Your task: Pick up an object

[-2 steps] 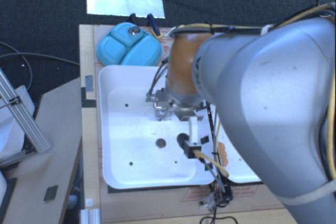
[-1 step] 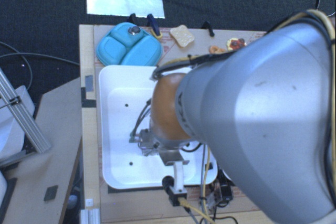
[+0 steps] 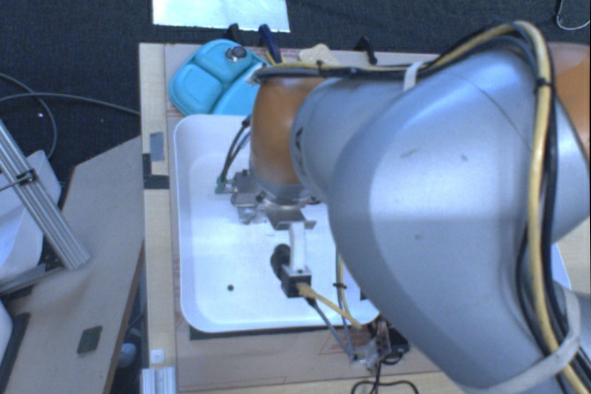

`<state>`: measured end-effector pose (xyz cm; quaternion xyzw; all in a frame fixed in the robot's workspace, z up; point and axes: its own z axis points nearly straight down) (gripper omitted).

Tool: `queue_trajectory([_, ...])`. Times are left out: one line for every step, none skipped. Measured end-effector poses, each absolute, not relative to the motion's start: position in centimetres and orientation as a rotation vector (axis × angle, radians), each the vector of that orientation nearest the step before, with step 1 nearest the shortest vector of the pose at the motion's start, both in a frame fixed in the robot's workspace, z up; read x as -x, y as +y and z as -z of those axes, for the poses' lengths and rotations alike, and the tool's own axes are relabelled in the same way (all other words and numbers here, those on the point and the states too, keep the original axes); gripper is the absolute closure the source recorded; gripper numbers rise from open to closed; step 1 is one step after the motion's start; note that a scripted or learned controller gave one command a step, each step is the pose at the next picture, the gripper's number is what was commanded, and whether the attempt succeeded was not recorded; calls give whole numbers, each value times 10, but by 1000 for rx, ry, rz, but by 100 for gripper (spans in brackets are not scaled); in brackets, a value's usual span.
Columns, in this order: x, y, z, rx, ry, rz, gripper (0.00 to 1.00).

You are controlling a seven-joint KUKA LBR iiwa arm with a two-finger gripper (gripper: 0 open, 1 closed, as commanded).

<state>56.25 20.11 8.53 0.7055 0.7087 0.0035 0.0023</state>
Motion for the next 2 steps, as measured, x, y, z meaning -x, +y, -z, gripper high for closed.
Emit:
queue_trajectory([-489,145,-87,-2222,2219,-10,100])
queue_trajectory([-558,112,-85,-2220,2215,-7,100])
